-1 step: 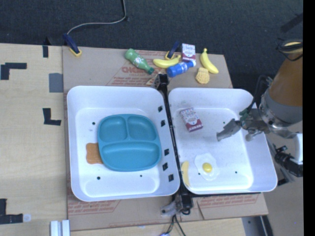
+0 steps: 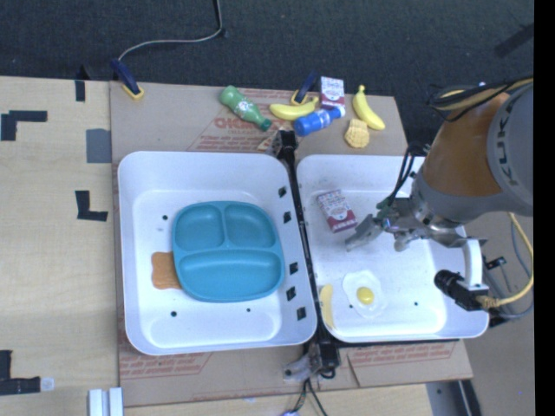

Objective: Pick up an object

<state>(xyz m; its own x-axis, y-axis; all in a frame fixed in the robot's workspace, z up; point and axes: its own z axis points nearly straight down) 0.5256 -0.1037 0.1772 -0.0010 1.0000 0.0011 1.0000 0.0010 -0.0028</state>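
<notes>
In the right bin (image 2: 434, 323), centre-right of the frame, the gripper (image 2: 368, 230) hovers with jaws apart, holding nothing, just right of the small red carton (image 2: 336, 211). It should centre over the carton, straddle its narrow sides, then descend before closing.

Blue divided plate (image 2: 228, 251), white bins (image 2: 139, 180), red-and-white carton (image 2: 336, 211), yellow bananas (image 2: 368, 111)
</notes>
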